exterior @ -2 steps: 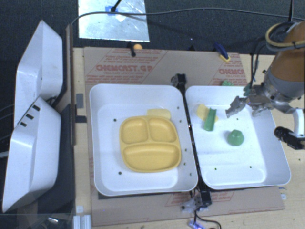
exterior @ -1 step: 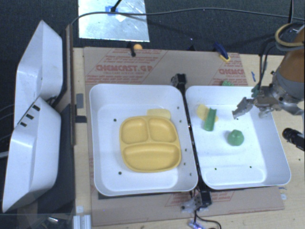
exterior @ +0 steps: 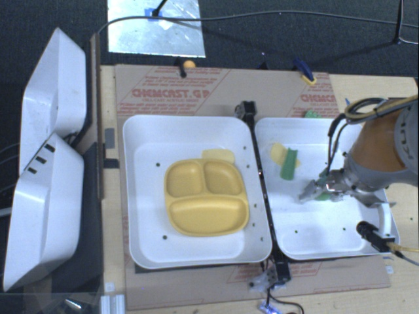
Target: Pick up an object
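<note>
- Spotted the grey arm with the orange band [exterior: 378, 148] reaching in from the right, with its pincer [exterior: 313, 192] down low over the floor of the right shallow white bin [exterior: 327, 237], roughly mid-bin.
- Couldn't tell whether the pincer was clenched or released, too small and murky at the tip. Noticed a tiny green speck [exterior: 323, 197] right against it, but no way to call that a grasp or even say what it was.
- Picked the green rectangular block [exterior: 289, 164] as the likeliest target: same right bin, lying flat, up and to the left of the pincer, near but clearly apart from it.
- Read the block's long axis as running mostly top-to-bottom in the view, leaning just a touch. So probably best squeezed across the short sides, meaning a left-right closing direction.
- Also saw a small pale yellow chunk [exterior: 279, 153] touching or slightly overlapping the green block's upper left. Could easily get nudged or caught along with it, so worth watching.
- Over in the left shallow white bin [exterior: 150, 142]: a yellow three-section plastic tray [exterior: 206, 197] with a pale yellow flat block [exterior: 218, 156] just behind it, touching or nearly so. Both well apart from the pincer, across the divider, so way less handy.
- Judged the pick as not yet done; needs a short hop up-left, then a descent over the block's middle.
- Both bins sitting on the cardboard-covered counter [exterior: 170, 90], nothing tipped.
</note>
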